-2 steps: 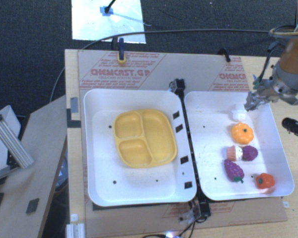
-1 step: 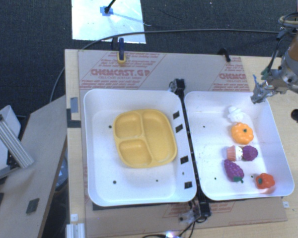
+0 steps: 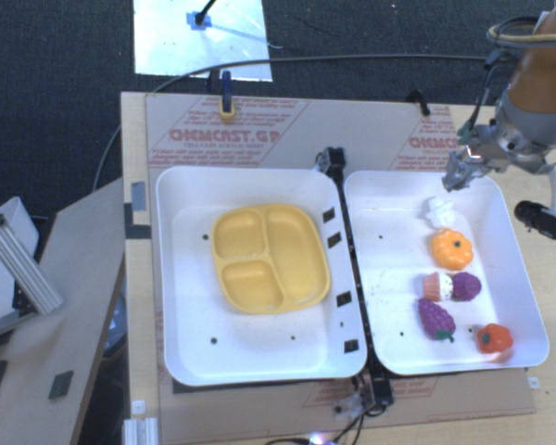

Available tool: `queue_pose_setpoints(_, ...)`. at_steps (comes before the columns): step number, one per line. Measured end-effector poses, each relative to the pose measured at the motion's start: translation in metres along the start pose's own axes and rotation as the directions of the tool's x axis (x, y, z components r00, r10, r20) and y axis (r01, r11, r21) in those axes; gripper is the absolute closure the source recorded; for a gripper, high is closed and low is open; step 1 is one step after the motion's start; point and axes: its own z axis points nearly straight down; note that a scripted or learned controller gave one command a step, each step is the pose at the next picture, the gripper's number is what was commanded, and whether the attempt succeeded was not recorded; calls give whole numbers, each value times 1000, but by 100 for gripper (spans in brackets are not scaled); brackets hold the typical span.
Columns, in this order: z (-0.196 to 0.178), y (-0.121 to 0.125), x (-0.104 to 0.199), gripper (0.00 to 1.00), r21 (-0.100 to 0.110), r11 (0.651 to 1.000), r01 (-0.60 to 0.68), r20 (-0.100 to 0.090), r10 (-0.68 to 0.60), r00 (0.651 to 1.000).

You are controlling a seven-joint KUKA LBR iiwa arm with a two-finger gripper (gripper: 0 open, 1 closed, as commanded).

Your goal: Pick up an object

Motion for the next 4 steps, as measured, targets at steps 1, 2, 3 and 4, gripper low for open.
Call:
queue_pose_setpoints(1, 10, -10, 55, 100, 3, 1000, 1, -2, -1, 1000)
queue_pose_setpoints(2, 18, -15, 108, 100, 3, 1000, 0, -1, 0, 1000)
queue_pose_setpoints(3, 19, -28, 170, 100, 3, 1000, 2, -2, -2, 1000)
queue_pose_setpoints(4, 12, -41, 233, 100, 3, 1000, 2, -2, -2, 1000)
